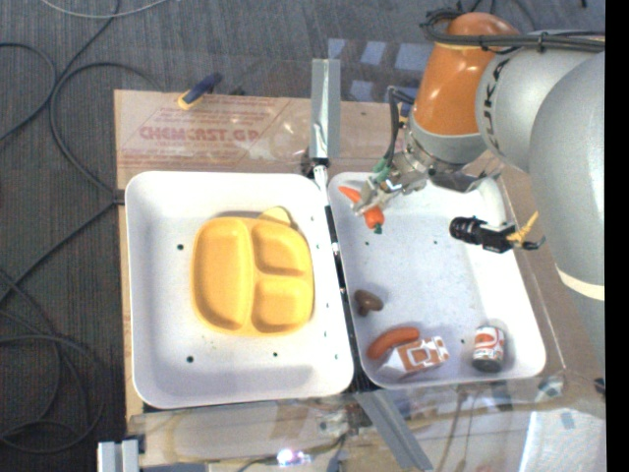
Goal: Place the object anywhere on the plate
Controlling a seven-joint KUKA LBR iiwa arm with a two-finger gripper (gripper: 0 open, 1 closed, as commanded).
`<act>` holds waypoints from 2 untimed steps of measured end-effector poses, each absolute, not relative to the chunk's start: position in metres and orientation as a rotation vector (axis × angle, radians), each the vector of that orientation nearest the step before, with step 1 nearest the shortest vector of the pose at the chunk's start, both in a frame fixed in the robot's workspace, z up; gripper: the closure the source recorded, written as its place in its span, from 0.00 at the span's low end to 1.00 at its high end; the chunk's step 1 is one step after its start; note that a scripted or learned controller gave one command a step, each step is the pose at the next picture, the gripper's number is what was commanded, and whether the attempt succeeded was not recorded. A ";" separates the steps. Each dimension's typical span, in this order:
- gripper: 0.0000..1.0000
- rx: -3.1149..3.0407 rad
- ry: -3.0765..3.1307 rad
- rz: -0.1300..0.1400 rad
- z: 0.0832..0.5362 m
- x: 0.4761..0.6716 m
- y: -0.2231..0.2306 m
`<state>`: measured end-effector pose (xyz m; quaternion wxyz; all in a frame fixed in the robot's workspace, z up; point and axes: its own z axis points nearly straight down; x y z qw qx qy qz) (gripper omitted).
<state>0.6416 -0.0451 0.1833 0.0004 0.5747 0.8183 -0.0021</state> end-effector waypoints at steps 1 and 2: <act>1.00 1.567 2.724 -0.002 0.183 0.620 0.005; 0.00 1.567 2.724 -0.003 0.183 0.620 0.004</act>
